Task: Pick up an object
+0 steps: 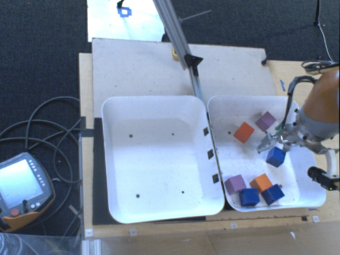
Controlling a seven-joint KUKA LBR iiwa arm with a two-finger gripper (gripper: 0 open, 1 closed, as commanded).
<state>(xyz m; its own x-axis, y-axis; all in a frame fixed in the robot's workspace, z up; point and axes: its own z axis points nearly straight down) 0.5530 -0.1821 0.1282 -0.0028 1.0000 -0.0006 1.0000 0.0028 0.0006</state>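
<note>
Gripper (274, 142) over right bin (228, 108), arm entering from right; whether its fingers are open or closed cannot be told. Blue cube (275, 156) just beneath, grip unconfirmed. Same bin: orange cube (244, 132), purple cube (265, 121); near front wall a cluster of purple, orange and two blue cubes. Left bin (154, 158) alongside on desk (138, 68)

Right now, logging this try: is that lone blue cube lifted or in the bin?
Cannot tell. The blue cube sits right at the gripper, over the right bin.
</note>
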